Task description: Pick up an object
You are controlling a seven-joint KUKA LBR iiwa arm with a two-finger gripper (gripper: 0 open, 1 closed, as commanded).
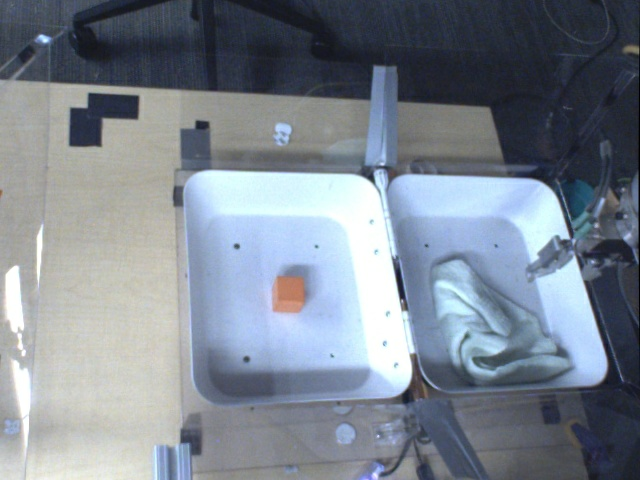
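Two white bins sit side by side on the table (100, 318), and we sweep from the left. In the left bin (215, 268), slightly below its centre, rests a small orange cube (289, 294), bright, blocky, alone on the floor. Crossing the divider, the right bin (480, 208) holds a crumpled pale cloth (490, 328) in its lower half, bunched in folds, its long axis running from upper left down to lower right. At the right edge of the frame, over that bin's right rim, hangs the end effector (555, 256); whether it is open or closed I cannot tell. The cloth lies just left and below it, the likelier pick; the cube sits well apart, far left.
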